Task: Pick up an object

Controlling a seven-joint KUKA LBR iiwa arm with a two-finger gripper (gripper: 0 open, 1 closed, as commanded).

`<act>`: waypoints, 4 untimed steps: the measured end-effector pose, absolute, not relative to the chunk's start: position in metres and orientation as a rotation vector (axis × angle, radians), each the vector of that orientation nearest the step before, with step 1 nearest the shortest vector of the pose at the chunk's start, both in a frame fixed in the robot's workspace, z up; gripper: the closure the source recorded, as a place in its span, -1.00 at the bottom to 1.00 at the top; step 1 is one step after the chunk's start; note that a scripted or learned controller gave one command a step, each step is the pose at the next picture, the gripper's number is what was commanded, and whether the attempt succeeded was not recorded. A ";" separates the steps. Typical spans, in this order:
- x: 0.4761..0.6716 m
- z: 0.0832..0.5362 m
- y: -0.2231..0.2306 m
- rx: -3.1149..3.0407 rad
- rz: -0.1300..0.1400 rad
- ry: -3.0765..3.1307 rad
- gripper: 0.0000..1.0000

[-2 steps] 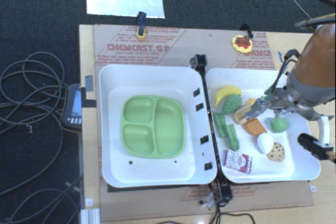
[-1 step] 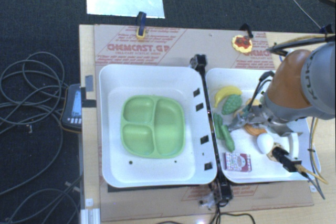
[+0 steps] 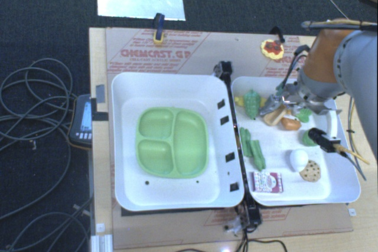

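My gripper point(image 3: 273, 108) is low in the right bin point(image 3: 342, 189), in the upper right of the frame, right by the tan bread piece point(image 3: 275, 117). I cannot tell its state. I reach here because the toys are here; the green plate point(image 3: 172, 141) sits apart.

Bench point(image 3: 177, 44): two white bins point(image 3: 171, 91), perhaps pizza toy point(image 3: 273, 48).
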State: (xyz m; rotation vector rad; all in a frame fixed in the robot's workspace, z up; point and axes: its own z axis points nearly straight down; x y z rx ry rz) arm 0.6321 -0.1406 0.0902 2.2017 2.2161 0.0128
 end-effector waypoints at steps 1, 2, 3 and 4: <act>0.542 0.084 -0.176 2.230 -0.007 2.218 -1.00; 0.604 0.086 -0.172 2.210 0.006 2.223 -1.00; 0.656 0.083 -0.170 2.214 0.001 2.228 -1.00; 0.657 0.097 -0.171 2.208 0.004 2.225 1.00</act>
